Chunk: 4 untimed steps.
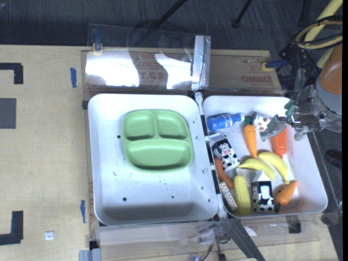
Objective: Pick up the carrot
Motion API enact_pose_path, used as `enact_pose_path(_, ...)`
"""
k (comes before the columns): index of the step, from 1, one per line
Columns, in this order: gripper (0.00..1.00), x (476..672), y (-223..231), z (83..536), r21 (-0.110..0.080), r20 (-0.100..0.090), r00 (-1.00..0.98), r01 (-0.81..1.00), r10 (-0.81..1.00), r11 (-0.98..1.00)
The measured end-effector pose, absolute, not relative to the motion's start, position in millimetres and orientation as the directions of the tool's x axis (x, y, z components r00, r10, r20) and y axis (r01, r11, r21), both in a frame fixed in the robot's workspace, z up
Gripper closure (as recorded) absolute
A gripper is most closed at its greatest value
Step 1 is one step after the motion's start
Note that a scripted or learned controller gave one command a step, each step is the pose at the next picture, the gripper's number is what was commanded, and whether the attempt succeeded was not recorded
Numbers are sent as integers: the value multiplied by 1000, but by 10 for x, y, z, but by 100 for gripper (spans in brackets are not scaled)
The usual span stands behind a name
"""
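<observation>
Over the right bin [318, 186] you have the arm reaching in from the right, with the pincer [278, 125] hanging above the upper part of that bin. Whether its tips are spread or pressed together you cannot tell from this slanted view; nothing shows between them.

Your target, the carrot [250, 140], lies in the upper middle of the right bin, pointing roughly up and down the picture, its green top toward the far rim. It sits just beside a blue bottle [223, 122] on its left and near a small white toy [261, 124] with red spots on its right. A second orange piece [279, 141] lies just right of that, under the pincer, and another orange vegetable [285, 192] rests near the front corner, so you have look-alikes to keep apart. Below the carrot are bananas [269, 165], a corn cob [241, 193] and two cow-patterned boxes [264, 196]. The left bin [103, 162] carries a green divided plate [157, 138].

You appear to be at the approach step: the pincer is near the carrot but to its right and not on it, and the carrot lies untouched. The next move likely calls for a shift left until the tips straddle the carrot's middle, across its narrow width, then a straight descent. Watch the crowding: the white toy and the bottle leave little room for the tips on either side.
</observation>
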<state>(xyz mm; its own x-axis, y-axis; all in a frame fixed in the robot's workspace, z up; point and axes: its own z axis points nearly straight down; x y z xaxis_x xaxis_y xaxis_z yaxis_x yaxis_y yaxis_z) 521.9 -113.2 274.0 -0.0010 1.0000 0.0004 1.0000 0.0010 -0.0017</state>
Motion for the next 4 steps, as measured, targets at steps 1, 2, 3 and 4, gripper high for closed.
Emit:
enact_pose_path(1,0,5832,-984,1614,-3,1,229,974,974,-229)
enact_pose_path(2,0,6034,-1159,865,3,1,-79,997,997,79)
enact_pose_path(3,100,6048,-1171,980,8,-1,-75,997,997,75)
enact_pose_path(4,100,6412,-1006,2323,2,-2,-278,960,960,278)
